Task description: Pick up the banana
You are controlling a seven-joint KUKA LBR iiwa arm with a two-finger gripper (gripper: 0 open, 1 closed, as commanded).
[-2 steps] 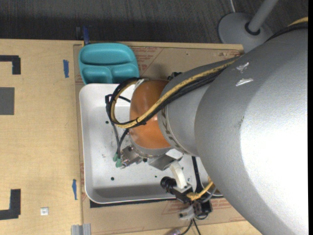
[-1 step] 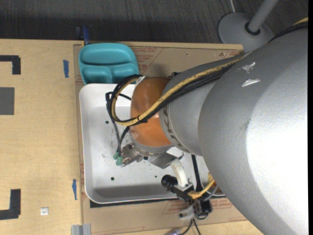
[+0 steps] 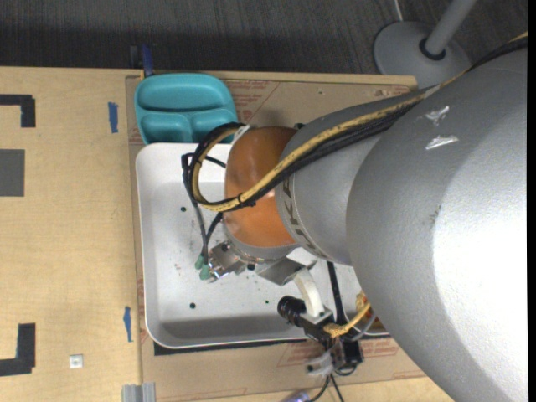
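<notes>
My grey arm with its orange band (image 3: 260,191) reaches in from the right and covers most of the white bin (image 3: 163,224). The gripper (image 3: 219,262) hangs low over the middle of the bin floor. From above I see only its metal body and a small green part at its left. The arm hides the right side of the bin and whatever lies under the wrist. The bare floor to the left carries only a few dark specks.
A teal plastic tray (image 3: 184,107) sits against the bin's far edge. The bin rests on a cardboard-covered bench (image 3: 67,224) with black marks and blue tape. Cables loop around the wrist. A grey stand base (image 3: 410,48) is at the top right.
</notes>
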